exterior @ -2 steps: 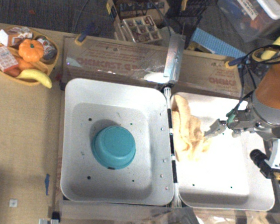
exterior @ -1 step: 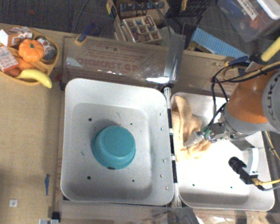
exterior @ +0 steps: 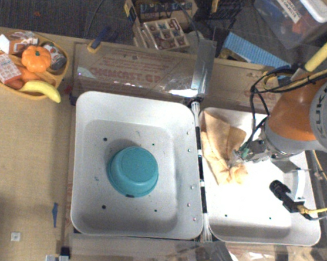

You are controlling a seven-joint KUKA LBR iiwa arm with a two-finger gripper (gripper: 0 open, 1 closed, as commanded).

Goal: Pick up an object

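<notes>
The gripper (exterior: 242,156) sits low in the right bin (exterior: 259,218), over a tan crumpled cloth (exterior: 220,144) against that bin's left wall. Whether it is spread or pinching the cloth, I cannot tell. Limp fabric may slip free on lifting. The teal bowl (exterior: 133,170) lies upside down in the left bin (exterior: 94,118)

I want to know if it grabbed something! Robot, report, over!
Gripper down on tan cloth, right bin. Grip unconfirmed. Teal bowl untouched, left bin.
</notes>
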